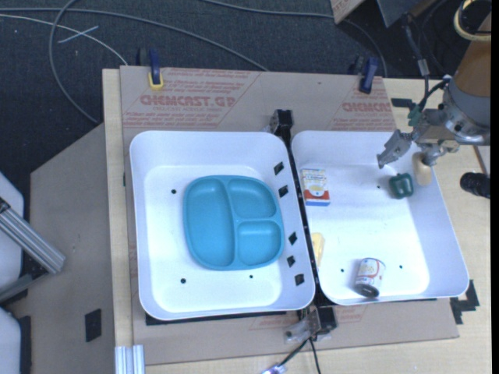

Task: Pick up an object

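Your gripper [407,152] hangs over the upper right part of the right bin [437,232], reaching in from the right. Its jaws are spread apart, one grey finger out to the left and a paler one to the right, with nothing between them. Just below them, on the bin floor, sits a small dark green object [401,185]; it looks close beneath the jaws but apart from them, though from this slant you can't be sure of the gap.

Elsewhere in the same bin you have a small white carton with a red and blue stripe [315,186] near the left wall, a yellow piece [317,245] below it against the divider, and a can [368,276] lying on its side near the front edge.

The left bin [148,209] holds a blue divided plate [233,221], lying flat near its middle. Both bins rest on a brown board [234,92] clamped to the desk [78,209].
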